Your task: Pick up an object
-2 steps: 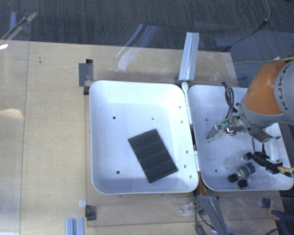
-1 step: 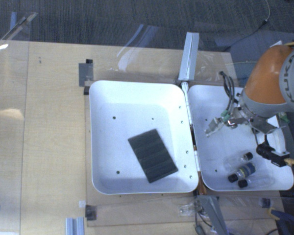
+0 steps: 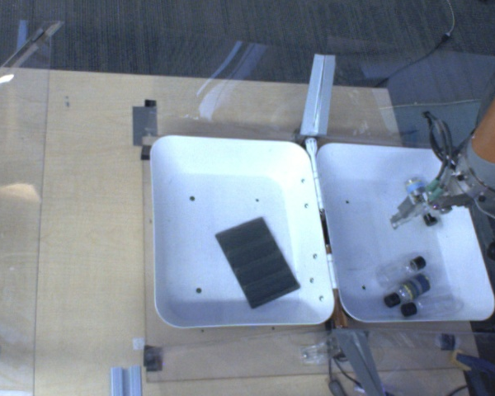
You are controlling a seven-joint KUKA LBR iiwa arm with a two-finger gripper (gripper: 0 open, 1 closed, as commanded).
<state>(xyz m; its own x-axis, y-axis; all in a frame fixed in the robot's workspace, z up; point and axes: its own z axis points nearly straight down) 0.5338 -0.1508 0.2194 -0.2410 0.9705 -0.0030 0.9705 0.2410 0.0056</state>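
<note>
A pale wooden worktop [image 3: 74,221] carries two shallow white bins side by side. The left bin [image 3: 173,172] holds a dark ribbed pad [image 3: 256,261] lying flat, turned at an angle, near the front. The right bin [image 3: 355,180] holds a small clear bottle with dark caps [image 3: 408,288] in its front corner, likely the easier thing to grasp. Above that bin's right side hangs the end effector [image 3: 421,205], reaching in from the right; whether it is gripping anything cannot be told.
</note>
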